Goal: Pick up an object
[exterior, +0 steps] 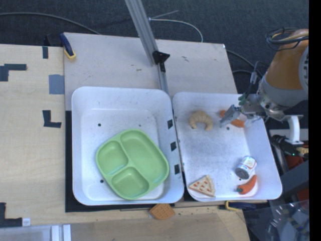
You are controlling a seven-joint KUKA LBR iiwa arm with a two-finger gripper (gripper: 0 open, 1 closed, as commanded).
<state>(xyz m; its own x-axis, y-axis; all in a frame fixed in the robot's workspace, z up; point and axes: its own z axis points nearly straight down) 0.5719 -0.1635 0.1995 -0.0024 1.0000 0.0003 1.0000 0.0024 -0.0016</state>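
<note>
In the right bin lie a tan croissant, a small orange piece near the far right edge, a silver can on its side, a red-orange chili and a pizza slice. My gripper hangs low over the bin's upper right part, right at the orange piece. Its dark fingers stand apart on either side of that piece, so it is open. The croissant is a short way to its left.
The left bin holds a green divided plate. A grey metal pole slants down to the seam between the bins. A waffle-like cookie lies on the bench in front of the bins.
</note>
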